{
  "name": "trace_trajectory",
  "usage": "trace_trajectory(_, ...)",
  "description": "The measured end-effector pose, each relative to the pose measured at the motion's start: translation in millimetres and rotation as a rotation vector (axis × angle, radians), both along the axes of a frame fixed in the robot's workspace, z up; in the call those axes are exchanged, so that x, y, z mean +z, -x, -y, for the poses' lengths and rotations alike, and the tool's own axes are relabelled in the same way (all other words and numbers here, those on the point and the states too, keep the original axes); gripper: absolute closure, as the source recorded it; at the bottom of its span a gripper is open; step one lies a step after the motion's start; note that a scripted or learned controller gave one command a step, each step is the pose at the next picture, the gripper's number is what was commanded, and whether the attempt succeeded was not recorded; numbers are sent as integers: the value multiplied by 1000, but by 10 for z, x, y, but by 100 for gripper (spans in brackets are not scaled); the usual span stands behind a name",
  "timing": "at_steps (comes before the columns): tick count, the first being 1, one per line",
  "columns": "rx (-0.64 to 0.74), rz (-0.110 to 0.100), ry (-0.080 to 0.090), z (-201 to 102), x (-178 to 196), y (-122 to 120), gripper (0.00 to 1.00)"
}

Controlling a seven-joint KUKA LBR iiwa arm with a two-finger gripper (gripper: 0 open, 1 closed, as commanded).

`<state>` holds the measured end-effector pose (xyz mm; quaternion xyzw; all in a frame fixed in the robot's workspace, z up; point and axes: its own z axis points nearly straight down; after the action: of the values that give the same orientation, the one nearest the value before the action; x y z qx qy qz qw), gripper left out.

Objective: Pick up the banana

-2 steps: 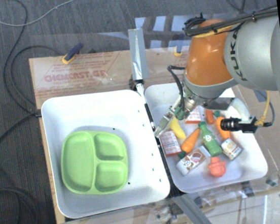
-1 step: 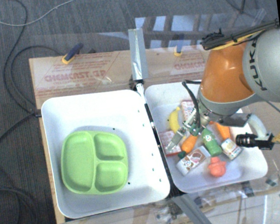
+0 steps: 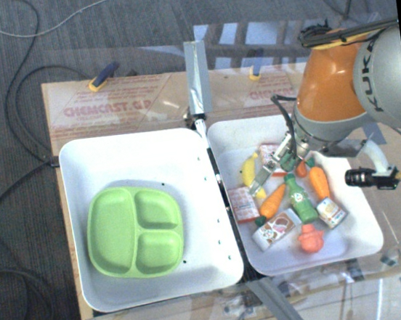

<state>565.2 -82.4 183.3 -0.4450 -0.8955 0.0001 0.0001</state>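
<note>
Bench, two white bins. Right bin (image 3: 376,239): banana (image 3: 250,169) against its left wall, beside carrot (image 3: 272,201) and bottle (image 3: 300,201). Gripper (image 3: 265,175) just beside banana; jaw state cannot be told. Recommended: descend squarely astride banana, clear of carrot.

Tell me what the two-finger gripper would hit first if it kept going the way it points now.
Probably the yellow banana. The two-finger gripper slants down toward the right white bin's left side, its tip beside the banana. The orange toy carrot lies just below. Height above them is unclear.
</note>
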Motion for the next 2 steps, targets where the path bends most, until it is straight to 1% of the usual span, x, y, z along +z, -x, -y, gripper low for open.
trace_trajectory(1, 56, 0, 2, 9, 5, -93, 0)
trace_trajectory(2, 270, 16, 3, 265, -814, -198, 0)
